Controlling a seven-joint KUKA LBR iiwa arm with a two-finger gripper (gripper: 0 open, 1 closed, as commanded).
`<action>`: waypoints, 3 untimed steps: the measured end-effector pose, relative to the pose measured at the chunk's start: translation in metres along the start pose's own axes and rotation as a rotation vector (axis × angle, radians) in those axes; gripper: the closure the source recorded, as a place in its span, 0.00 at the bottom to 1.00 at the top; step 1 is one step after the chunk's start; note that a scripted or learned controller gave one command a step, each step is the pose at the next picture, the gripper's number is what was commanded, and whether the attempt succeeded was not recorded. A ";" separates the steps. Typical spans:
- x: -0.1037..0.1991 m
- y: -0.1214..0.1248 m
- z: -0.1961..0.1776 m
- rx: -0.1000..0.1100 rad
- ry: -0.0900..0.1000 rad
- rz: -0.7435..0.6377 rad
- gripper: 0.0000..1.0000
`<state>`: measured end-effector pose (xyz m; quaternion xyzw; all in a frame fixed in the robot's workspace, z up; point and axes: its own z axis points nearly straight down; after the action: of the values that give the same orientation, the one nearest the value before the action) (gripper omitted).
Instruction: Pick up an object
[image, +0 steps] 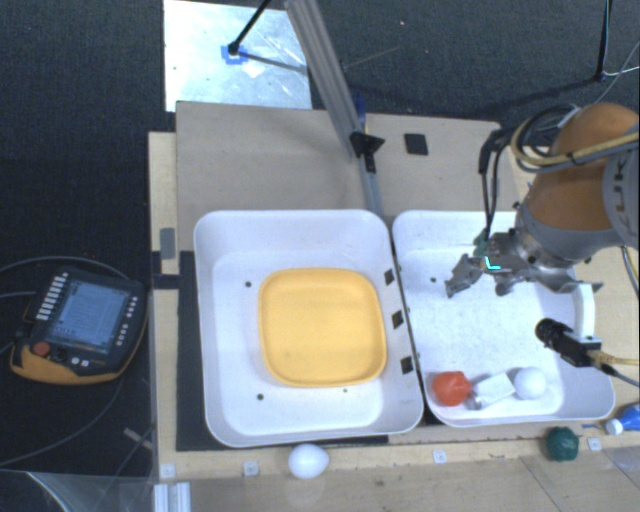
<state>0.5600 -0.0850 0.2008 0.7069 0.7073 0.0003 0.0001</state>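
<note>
My gripper (482, 283) hangs over the middle of the right bin (430, 235), its two dark fingers spread open with nothing between them. Along that bin's front wall lie a red ball-like object (450, 388) and a white piece with a round end (515, 384), both well in front of the gripper and apart from it. A square yellow plate (322, 326) lies flat in the left bin (225, 250).
A white egg shape (308, 461) rests on the bench in front of the left bin. A green ball (562, 443) and a blue item (622, 424) sit past the right bin's front corner. A teach pendant (75, 320) lies far left. A slanted metal pole (335, 90) stands behind the bins.
</note>
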 end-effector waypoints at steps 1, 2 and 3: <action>0.000 0.000 0.000 0.000 0.000 0.000 0.00; 0.001 0.001 0.062 0.005 0.000 0.000 0.00; 0.001 0.000 0.113 0.004 0.000 0.001 0.00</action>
<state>0.5598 -0.0835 0.0881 0.7071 0.7071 -0.0011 -0.0013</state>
